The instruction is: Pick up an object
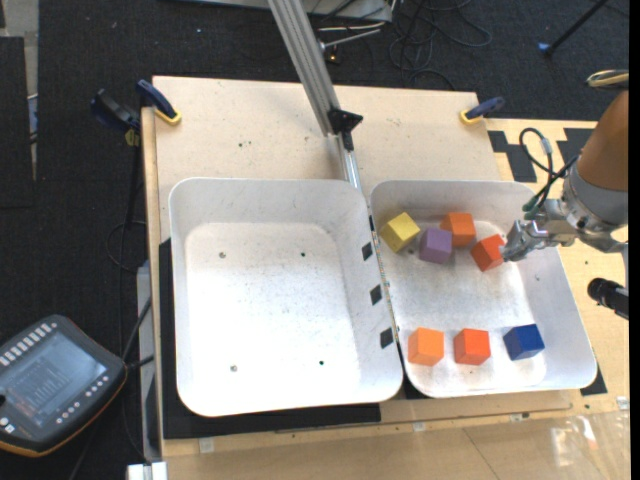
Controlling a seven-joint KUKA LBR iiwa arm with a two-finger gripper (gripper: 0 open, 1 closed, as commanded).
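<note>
Nearest the camera, on the floor at the lower left, lies a grey teach pendant (45,383) with an orange rim. Just beyond it the worktop (260,128) carries two shallow white bins side by side: the left bin (270,288) and the right bin (470,298).

Along the near edge of the right bin three cubes stand in a row, a little apart — an orange cube (426,346), a red-orange cube (472,347) and a blue cube (523,341).

Farther back in the same bin sits a cluster: a yellow cube (401,232), a purple cube (436,245) touching it, a second orange cube (460,227) just behind the purple one, and a red cube (487,253) at the cluster's right.

The end effector (522,240) reaches in from the right, low over the bin, its tip right at the red cube's right side — whether its fingers are spread or pressed together cannot be told, nor whether it grips the cube.

At the worktop's far corners sit blue and yellow clamps (155,103), and a metal pole (305,48) slants away beyond.
</note>
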